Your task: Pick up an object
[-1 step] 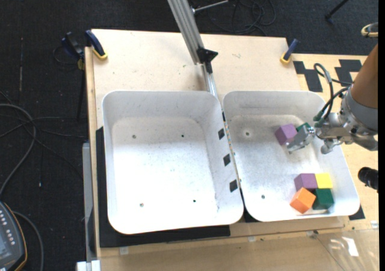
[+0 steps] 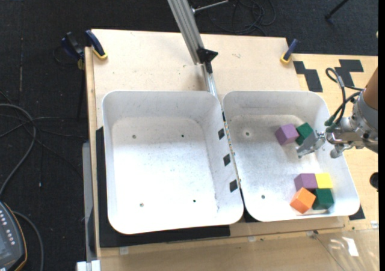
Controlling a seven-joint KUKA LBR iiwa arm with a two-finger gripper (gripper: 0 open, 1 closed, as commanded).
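Orange block (image 2: 302, 200) (front); pincer (image 2: 308, 143) beside green block (image 2: 305, 131).

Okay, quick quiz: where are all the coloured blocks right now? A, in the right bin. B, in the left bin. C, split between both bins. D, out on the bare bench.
A: the purple block, green block and the cluster with the orange block and yellow block all lie in the right bin.

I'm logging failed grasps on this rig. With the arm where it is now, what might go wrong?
1. The end effector sits against the green block, which touches the purple block; closing may shove both or catch two.
2. Both lie near the right bin's wall, so a push could pin them there.
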